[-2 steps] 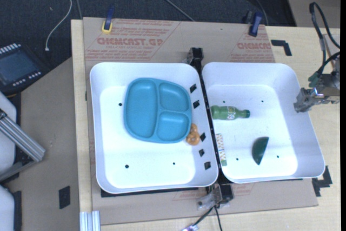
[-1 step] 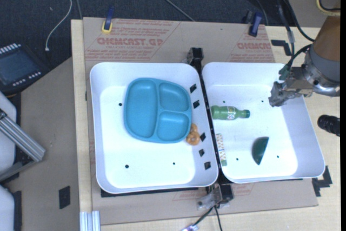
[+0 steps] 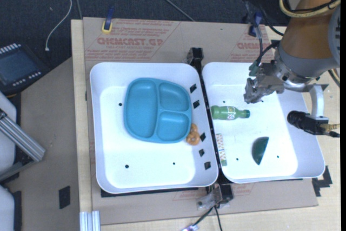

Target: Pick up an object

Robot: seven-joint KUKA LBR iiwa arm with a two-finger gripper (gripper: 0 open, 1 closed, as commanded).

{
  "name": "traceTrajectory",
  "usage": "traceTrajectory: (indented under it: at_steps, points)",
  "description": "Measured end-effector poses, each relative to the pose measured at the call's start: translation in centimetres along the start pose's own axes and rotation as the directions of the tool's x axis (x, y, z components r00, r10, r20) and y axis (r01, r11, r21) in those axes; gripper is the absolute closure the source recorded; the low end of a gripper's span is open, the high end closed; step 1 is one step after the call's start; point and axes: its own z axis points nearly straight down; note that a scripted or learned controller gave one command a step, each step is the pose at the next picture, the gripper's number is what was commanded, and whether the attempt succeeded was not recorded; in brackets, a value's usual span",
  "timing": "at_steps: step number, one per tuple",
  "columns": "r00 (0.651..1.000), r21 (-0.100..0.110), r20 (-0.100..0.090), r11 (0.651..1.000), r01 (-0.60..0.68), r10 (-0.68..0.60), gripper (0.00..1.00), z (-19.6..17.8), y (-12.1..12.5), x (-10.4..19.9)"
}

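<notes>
Two shallow white bins side by side on a bench. In the left bin (image 3: 108, 159), a blue divided tray (image 3: 157, 110) with three compartments, lying flat towards the far half; just beside its near right corner, touching or nearly so, a small orange-brown lump (image 3: 193, 137) too blurred to name further. Along the black divider between the bins, a row of small black clips.

In the right bin (image 3: 292, 165), a small green bottle (image 3: 229, 113) on its side, cap pointing right, close to the bin's left wall and roughly midway between far and near. Nearer and to the right, well apart from the bottle, a dark teal wedge-shaped object (image 3: 260, 149). Along the left wall, nearer than the bottle, a narrow printed strip (image 3: 221, 150) lying flat.

Reaching in from the right over the right bin, the grey arm with its orange band (image 3: 311, 19) above the wrist. Gripper (image 3: 254, 96) hanging above the far part of the right bin, just beyond and to the right of the bottle's cap. Cannot tell whether spread or closed: the tips too dark and blurred. Nothing visible between them.
</notes>
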Motion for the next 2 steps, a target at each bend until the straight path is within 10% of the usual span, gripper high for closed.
traceTrajectory:
  at_steps: [2]
  points:
    - [1.000, -0.004, 0.000, 1.000, 0.000, 0.000, 1.00, -0.4, 3.9, 11.1]
